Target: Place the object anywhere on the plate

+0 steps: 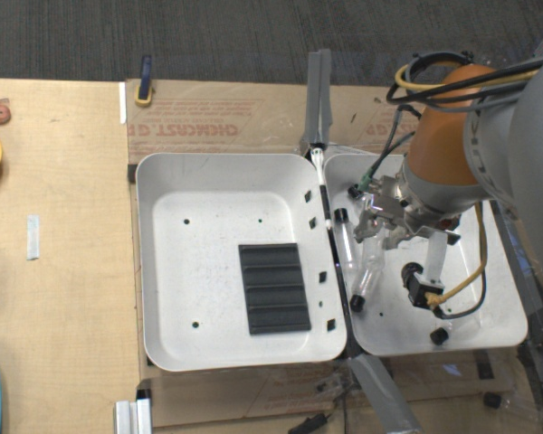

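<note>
- Camera view: tool is hanging over the right bin, near its left wall; whether it is released or clenched, I cannot tell.
- A slender clear piece, probably the object, is lying just below the tool, long axis running near to far.
- The black ribbed slab, likely the plate, is sitting in the left bin, to the tool's left across the divide.

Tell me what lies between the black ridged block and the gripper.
In the camera view: bare white floor, then the bins' adjoining rims separate the block from the gripper.
</note>
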{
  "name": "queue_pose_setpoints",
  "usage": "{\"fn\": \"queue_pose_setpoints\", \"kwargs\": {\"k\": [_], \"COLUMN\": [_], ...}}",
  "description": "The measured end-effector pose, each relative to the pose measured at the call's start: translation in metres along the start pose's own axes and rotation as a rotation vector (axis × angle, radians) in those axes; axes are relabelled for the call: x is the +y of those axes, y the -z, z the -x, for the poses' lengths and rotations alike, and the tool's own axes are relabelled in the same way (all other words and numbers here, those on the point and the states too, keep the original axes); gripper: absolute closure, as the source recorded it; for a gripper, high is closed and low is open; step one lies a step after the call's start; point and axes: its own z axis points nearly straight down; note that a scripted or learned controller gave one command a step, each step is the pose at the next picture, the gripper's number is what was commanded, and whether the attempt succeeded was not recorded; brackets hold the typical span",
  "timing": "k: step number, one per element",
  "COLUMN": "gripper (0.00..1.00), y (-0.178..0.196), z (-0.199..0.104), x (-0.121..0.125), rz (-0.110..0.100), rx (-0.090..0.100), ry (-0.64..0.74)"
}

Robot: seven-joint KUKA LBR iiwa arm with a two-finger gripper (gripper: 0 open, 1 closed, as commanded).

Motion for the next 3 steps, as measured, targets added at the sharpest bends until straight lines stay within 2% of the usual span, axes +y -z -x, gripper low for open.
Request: {"fn": "queue_pose_setpoints", "kwargs": {"k": [1, 2, 3], "gripper": [1.00, 1.00, 1.00], "y": [0.000, 0.011, 0.028], "z": [-0.056, -0.124, -0.170], "x": [-0.003, -0.024, -0.008], "rz": [0.001, 0.000, 0.002], "rx": [-0.001, -0.001, -0.001], "ry": [0.110, 0.001, 0.450]}}
